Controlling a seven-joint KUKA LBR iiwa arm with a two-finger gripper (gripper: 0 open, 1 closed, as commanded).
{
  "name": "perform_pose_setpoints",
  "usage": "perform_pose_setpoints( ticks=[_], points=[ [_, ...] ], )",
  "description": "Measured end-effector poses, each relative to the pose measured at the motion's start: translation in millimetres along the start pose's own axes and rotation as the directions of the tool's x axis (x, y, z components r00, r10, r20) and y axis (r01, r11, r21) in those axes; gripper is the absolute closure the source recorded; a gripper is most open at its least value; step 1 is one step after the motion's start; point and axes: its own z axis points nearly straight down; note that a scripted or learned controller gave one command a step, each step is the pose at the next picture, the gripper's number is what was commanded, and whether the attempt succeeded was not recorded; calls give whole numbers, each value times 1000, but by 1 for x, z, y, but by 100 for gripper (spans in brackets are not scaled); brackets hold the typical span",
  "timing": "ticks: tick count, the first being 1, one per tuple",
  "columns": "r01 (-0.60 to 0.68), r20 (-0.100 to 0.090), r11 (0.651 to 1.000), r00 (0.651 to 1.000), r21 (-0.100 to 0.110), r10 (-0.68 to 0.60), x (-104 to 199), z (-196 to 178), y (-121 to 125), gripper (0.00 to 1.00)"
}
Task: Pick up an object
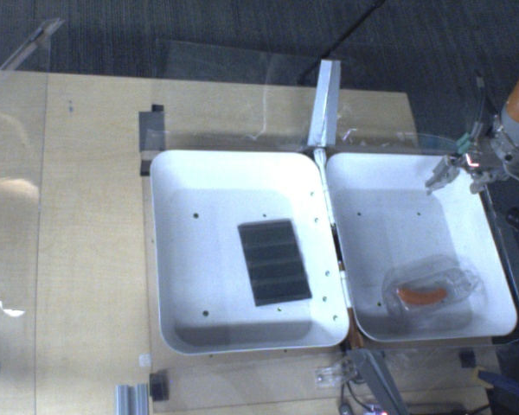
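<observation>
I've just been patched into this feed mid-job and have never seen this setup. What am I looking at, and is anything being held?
This is one fixed camera above a wooden bench, looking down at a slant. Two shallow white bins sit side by side. The left bin holds a flat dark ribbed rectangular pad. The right bin holds a clear plastic package with something orange inside, near its front. The robot arm comes in from the right; its gripper hovers over the right bin's back corner, away from the package. Nothing shows between its fingers, so nothing is held.
</observation>
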Motion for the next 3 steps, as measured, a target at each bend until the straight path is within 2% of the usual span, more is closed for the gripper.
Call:
perform_pose_setpoints(
  ticks=[1, 2, 3],
  points=[
    [5, 1, 1000, 1000, -6, -5, 1, -12, 2, 100],
    [5, 1, 1000, 1000, -5, -5, 1, -12, 2, 0],
    [-63, -2, 998, 998, 2, 63, 35, 107, -26, 0]
  ],
)
